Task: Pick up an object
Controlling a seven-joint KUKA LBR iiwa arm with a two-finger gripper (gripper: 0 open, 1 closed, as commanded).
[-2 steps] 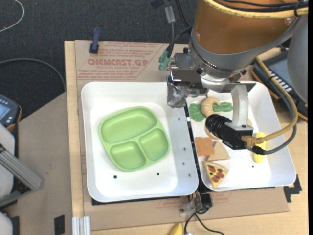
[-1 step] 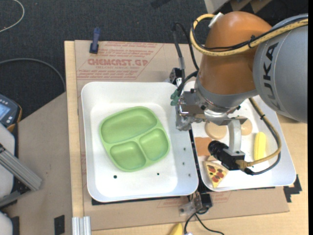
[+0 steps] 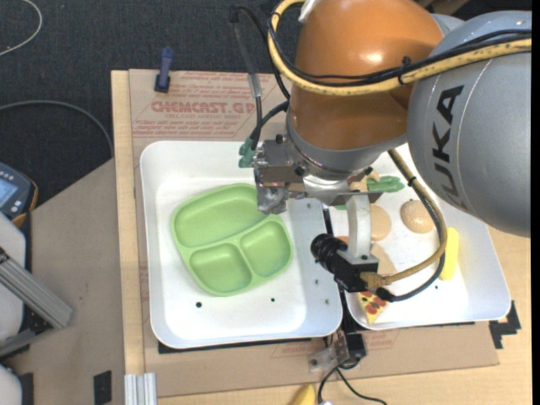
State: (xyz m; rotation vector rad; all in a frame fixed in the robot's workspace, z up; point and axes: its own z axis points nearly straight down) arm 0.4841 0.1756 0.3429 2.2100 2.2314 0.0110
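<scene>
A light green divided plate (image 3: pixel 226 240) lies in the left white bin (image 3: pixel 159 251), with three compartments facing up. My gripper (image 3: pixel 270 196) hangs below the orange wrist band, right over the plate's upper right rim near the wall between the two bins. Whether it touches the plate cannot be made out. The big grey and orange arm hides the back of both bins.
The right bin (image 3: pixel 491 298) holds two tan round pieces (image 3: pixel 417 218), a yellow strip (image 3: pixel 450 254), a pizza-slice toy (image 3: pixel 371 305) and a green piece (image 3: pixel 389 184). Black cables (image 3: pixel 337 260) dangle over the divider. A blue clip (image 3: pixel 163 70) sits on the cardboard behind.
</scene>
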